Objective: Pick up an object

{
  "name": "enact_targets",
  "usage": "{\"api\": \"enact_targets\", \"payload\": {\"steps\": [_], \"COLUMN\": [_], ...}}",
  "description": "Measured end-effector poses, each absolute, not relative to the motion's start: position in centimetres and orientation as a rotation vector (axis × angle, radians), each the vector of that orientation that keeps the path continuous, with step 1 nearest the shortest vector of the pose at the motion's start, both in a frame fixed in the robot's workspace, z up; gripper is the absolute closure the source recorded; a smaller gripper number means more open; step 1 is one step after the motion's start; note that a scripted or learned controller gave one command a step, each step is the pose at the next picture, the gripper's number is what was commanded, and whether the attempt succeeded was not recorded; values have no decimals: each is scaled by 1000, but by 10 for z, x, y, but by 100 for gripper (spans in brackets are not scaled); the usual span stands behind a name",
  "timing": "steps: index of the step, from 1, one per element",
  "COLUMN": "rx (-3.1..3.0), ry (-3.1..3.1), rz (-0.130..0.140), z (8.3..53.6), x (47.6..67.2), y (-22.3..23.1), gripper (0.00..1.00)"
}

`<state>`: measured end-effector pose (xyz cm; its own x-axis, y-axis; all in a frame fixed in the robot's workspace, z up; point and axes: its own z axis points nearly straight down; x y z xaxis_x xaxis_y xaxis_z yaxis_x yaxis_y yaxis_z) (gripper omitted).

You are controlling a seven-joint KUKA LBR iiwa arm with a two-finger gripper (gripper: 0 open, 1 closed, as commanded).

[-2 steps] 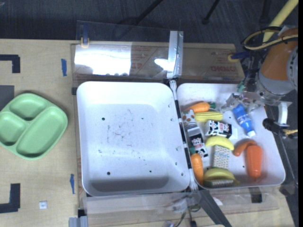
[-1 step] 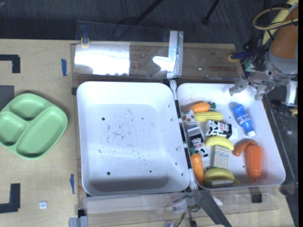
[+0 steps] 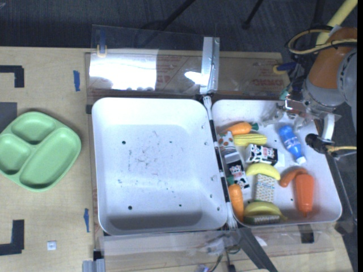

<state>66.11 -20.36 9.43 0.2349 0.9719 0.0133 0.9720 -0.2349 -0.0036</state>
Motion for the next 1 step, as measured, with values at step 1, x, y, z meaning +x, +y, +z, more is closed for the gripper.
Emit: {"api": "enact_targets", "payload": {"steps": [1], "rx": [-2494], "ry": [-1913], "rz": [-3], "z": [86], "x": [659], "y": [-164], "gripper": [0]}}
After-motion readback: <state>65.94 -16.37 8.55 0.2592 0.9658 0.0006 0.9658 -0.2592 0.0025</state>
